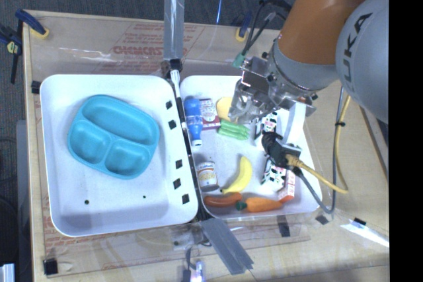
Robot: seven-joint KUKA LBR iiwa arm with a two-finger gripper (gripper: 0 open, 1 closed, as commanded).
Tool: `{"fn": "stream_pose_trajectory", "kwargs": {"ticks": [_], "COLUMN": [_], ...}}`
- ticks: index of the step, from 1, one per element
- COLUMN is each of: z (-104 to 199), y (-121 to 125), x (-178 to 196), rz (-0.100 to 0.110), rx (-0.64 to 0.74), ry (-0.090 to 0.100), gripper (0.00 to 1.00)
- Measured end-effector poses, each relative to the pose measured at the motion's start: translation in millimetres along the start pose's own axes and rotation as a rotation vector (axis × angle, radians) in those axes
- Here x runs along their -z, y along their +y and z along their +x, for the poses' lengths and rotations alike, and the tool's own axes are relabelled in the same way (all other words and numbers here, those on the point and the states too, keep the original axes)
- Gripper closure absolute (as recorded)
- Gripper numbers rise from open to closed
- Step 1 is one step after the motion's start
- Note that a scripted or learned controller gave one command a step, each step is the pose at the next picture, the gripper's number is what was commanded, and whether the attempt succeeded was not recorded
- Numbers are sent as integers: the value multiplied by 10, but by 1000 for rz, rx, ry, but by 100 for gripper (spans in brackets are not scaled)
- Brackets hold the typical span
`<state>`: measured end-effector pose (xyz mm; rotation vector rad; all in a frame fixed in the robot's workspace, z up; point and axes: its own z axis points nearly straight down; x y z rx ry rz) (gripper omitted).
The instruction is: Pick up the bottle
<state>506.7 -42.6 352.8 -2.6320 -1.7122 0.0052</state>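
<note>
**Bottle lies to the view's left of my gripper, long axis running near-to-far**

My gripper (246, 109) hangs low over the far half of the right bin (305, 154), with my wrist and the orange-banded arm reaching in from the view's right. Whether my fingers are spread or closed I cannot tell, as the wrist housing and cabling crowd them. I see nothing clearly held between them.

The bottle (193, 119), white with a blue cap, lies on its side in the same bin, to the view's left of my gripper and near it, hard against the wall that divides the two bins. Its long axis runs roughly from the far edge toward the near edge, with the blue cap at the far end. I judge that this is what the coming move turns on: I need to travel sideways toward the dividing wall and set my fingers across the short width of the bottle, not along its length.

Just under and beside my gripper sit a green item (232, 130) and a yellow round thing (225, 105), with a small packet (208, 110) between them and the bottle. Nearer the camera than my gripper lie a banana (240, 176), a small jar (207, 176), a carrot (264, 205) and a black-and-white carton (272, 172).

The left bin (59, 181), holding a blue divided plate (114, 135), lies well beyond the bottle on the far side of the wall. The wall so close to the bottle may leave little room for a finger on that side
</note>
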Motion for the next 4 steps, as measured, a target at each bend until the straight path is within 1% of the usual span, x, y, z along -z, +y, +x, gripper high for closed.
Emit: {"fn": "stream_pose_trajectory", "kwargs": {"ticks": [1, 2, 3, 4], "z": [-13, -972, 97, -785], "y": [301, 126, -282, 435], "x": [-52, -719, -1652, -1821], "rz": [2, 6, 7, 4], "rx": [-158, -255, -330, -64], "ry": [-2, -1, -3, 0], "gripper": [100, 100, 100, 100]}}
